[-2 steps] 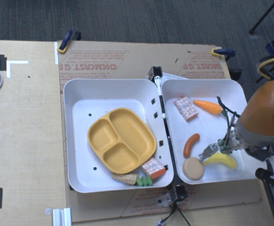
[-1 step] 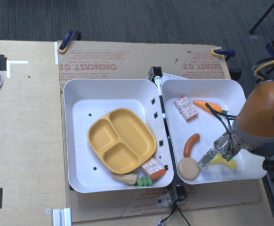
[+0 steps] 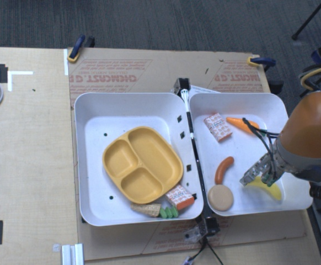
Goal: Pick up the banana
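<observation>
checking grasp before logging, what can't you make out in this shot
- Banana, camera view: mostly covered by the gripper and arm; a yellow end shows.
- Whether the gripper grips it: the contact is hidden.
- Wrapped snack: label print too small to read.

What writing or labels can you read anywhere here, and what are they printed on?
"CHEMCAST GP": red print, upside down, on the brown cardboard sheet under the bins, at its upper left; repeated at its upper right.
Smaller red lines beside it: too blurred to read.
Small packet in the right bin: red print, unreadable.
Carton in the left bin: unreadable.
</observation>
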You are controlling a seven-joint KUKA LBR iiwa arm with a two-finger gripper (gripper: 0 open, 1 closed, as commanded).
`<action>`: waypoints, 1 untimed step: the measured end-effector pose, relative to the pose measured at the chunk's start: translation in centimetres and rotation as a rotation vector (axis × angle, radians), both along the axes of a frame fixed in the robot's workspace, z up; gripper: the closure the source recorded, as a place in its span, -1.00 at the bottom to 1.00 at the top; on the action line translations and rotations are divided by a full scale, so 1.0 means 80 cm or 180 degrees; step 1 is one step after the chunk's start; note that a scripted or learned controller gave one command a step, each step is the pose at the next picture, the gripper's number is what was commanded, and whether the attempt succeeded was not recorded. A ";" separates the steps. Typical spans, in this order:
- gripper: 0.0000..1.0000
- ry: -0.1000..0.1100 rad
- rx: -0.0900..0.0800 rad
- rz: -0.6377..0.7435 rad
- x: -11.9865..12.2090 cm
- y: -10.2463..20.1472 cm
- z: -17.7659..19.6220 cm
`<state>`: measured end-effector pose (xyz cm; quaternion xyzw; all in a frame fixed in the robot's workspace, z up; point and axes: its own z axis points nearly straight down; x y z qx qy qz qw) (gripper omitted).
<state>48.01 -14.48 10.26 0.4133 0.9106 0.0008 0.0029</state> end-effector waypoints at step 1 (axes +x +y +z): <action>1.00 0.0012 -0.0003 0.1554 0.021 0.038 -0.013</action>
